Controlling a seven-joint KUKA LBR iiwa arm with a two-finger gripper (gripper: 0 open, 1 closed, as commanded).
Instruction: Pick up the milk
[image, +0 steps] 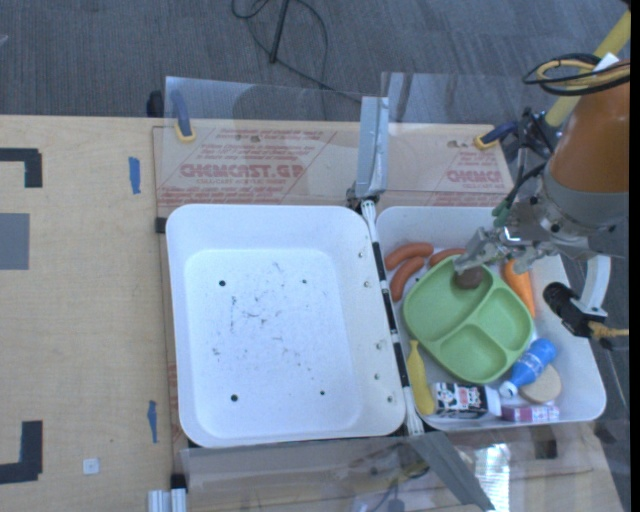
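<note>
Reading left to right: left bin, kept bare as the drop side. Right bin, crowded: sausages, green tray, and the milk lying at the near wall. Gripper hovers above the tray, well apart from the milk; its spread cannot be told.

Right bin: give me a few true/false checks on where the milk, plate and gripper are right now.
1. The milk carton lies at the near edge of the right bin. True.
2. The green plate sits in the left bin. False: it is in the right bin.
3. The gripper is above the plate's far edge. True.
4. The gripper holds the milk carton. False: the carton lies apart from it.
5. The sausages lie beside the plate. True.
</note>
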